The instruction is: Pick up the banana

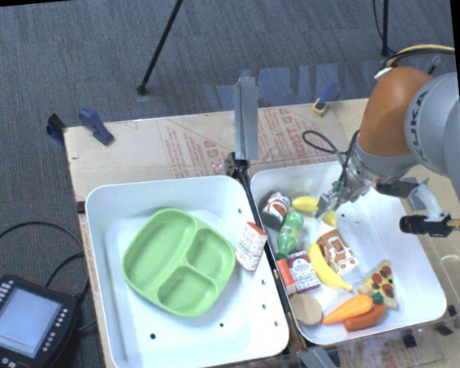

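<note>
While banana (327,268) lies in right bin (423,269) | left bin (113,314): green plate (179,262)

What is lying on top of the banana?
A small orange and white box lies across the upper part of the banana, which sits in the right bin. The peel under the box is covered, so the banana's full length cannot be seen. Its lower tip points toward the carrot.

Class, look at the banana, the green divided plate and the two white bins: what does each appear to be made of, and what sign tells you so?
Banana: probably moulded plastic toy; uniform yellow, smooth, faint sheen.
Green divided plate: likely matte plastic; single even colour, rounded moulded compartments.
White bins: seemingly plastic, slightly glossy; thin rounded rims, soft highlights.
</note>
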You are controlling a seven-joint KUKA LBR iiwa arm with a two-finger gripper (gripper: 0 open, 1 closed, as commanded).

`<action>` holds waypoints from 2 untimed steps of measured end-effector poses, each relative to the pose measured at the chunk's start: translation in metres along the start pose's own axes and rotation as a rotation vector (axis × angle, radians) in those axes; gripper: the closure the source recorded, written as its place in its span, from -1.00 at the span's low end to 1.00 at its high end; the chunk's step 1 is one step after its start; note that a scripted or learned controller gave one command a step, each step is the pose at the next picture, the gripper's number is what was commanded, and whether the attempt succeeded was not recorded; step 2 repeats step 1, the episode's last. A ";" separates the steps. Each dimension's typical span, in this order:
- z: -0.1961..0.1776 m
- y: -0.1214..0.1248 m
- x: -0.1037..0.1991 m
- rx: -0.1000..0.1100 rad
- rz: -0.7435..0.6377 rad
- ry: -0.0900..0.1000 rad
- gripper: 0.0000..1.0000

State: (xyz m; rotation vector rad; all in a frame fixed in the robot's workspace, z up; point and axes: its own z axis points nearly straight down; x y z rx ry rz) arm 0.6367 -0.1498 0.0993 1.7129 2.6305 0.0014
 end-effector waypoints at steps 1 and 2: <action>-0.078 0.033 0.053 0.002 0.057 0.002 1.00; -0.078 0.033 0.053 0.002 0.057 0.002 1.00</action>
